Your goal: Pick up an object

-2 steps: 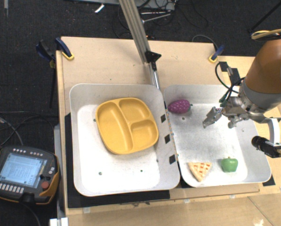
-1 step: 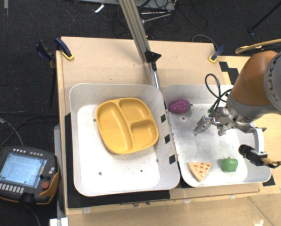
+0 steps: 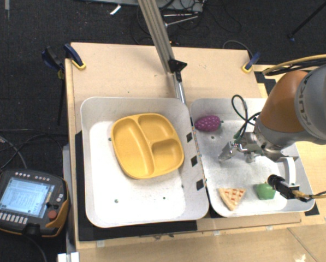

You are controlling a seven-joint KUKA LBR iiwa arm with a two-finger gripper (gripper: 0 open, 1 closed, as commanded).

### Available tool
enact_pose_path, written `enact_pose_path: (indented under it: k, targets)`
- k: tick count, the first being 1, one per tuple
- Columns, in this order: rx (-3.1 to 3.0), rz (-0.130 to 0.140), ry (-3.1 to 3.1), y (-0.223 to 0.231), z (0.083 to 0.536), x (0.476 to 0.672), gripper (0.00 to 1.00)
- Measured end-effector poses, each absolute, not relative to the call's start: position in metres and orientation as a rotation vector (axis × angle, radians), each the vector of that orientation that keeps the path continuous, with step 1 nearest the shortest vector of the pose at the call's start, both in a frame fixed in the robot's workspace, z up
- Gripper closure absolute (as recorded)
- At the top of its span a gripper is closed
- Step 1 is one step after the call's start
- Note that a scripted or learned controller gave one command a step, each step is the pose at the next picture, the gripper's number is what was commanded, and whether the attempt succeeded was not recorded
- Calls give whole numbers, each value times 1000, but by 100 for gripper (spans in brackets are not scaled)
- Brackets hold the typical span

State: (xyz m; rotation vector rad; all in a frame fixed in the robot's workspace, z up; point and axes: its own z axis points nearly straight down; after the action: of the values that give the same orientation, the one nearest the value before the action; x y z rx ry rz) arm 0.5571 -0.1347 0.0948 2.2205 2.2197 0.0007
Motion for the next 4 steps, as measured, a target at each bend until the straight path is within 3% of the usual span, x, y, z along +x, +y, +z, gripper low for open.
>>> enact_pose_path:
  k: [1, 4]
  targets:
    - [2221, 2, 2220, -134, 106, 557, 100]
    - [2215, 4, 2221, -140, 256, 551, 100]
